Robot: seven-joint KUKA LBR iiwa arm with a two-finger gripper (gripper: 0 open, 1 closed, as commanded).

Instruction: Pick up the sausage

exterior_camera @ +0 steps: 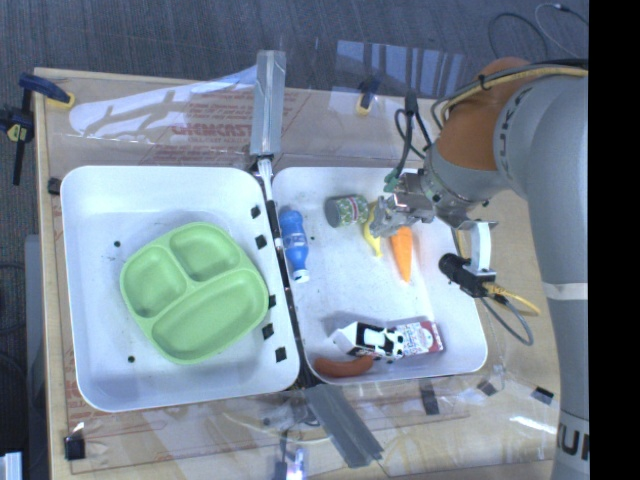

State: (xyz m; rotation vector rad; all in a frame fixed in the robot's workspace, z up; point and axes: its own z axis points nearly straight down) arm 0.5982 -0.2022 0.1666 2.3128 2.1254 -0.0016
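Observation:
The sausage (pixel 345 366) is a reddish-brown link lying along the near wall of the right bin (pixel 462 353), partly tucked under a cow-print milk carton (pixel 392 339). My gripper (pixel 399 209) hovers at the far side of the same bin, over the top of an orange carrot (pixel 402 253) and beside a yellow banana (pixel 372 233). It is well away from the sausage, roughly a bin's depth behind it.
A small green can (pixel 347 209) lies left of the gripper. A blue bottle (pixel 292 242) rests against the divider between the bins. The left bin (pixel 90 198) holds a green sectioned plate (pixel 196 290). The arm's grey body (pixel 545 158) fills the right side.

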